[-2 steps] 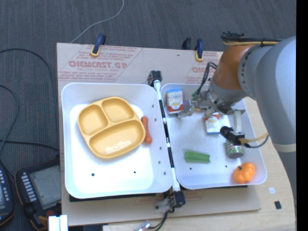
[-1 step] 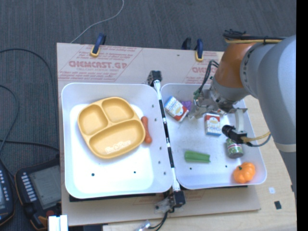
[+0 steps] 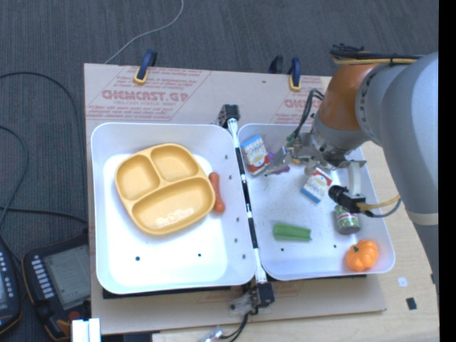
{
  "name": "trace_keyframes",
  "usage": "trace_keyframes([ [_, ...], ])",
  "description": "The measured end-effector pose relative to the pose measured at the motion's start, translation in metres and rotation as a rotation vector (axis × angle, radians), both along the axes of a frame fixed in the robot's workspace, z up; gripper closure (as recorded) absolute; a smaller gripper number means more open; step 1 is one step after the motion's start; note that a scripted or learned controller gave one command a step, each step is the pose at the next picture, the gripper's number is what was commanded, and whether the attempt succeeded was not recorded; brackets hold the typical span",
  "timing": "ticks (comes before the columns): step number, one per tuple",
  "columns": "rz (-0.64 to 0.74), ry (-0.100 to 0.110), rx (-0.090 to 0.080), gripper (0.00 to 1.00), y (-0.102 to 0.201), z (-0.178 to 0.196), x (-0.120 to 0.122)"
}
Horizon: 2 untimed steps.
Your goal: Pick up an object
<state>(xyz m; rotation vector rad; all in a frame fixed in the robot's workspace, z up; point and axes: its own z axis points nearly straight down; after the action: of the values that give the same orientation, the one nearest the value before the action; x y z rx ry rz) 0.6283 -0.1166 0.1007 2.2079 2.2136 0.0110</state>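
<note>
Gripper (image 3: pixel 305 155) low in the right bin (image 3: pixel 320 262), likely going for the small carton (image 3: pixel 254 152) just left of it by the divider; can't tell its state; another carton (image 3: pixel 315 188), can (image 3: pixel 347 221), green piece (image 3: pixel 292 231) lie loose nearby.

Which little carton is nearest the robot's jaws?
The blue-and-white carton just below the gripper; the other carton leans by the bin divider, farther left.
</note>
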Motion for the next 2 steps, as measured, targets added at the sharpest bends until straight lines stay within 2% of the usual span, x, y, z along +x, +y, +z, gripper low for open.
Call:
trace_keyframes([
  [1, 0.001, -0.001, 0.000, 1.00, 0.0001, 0.0099, 0.0002],
  [2, 0.001, 0.000, 0.000, 0.00, 0.0001, 0.0096, 0.0001],
])
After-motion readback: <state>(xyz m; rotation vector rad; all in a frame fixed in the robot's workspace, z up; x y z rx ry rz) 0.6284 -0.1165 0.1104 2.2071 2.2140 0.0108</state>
